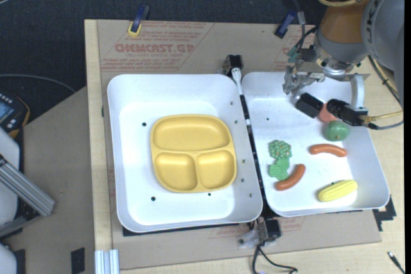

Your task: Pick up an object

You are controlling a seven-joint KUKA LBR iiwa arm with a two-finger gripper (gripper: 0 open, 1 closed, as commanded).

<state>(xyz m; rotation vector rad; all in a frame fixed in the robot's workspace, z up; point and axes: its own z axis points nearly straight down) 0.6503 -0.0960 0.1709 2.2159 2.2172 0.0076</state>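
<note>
While I watch the feed from above the table (96, 74), the gripper (297, 83) hangs over the far-left corner of the right bin (270, 113), just inside its back wall. Honestly can't tell from this angle whether it's open or closed, and I don't see anything gripped in it.

All the pickable stuff sits in that right bin:
- a green apple (336, 131) by the bin's right wall, about halfway down
- a reddish piece (326, 115) touching the apple on the back-wall side, partly hidden so I can't say what it is
- an orange sausage (328, 150) just in front of the apple, lying crosswise
- a yellow corn cob (336, 190) in the bin's front-right corner
- a second sausage (290, 177) near the middle of the front half, tilted
- a green bunch (279, 149) close to the bin's left wall, with a smaller green piece (279, 169) right in front of it, touching that second sausage

Nothing is directly under the gripper; the closest item is the reddish piece, and it's still apart.

Left of the right bin, sharing its wall, the left bin (128, 138) holds a yellow divided plate (192, 152) in its middle.
</note>
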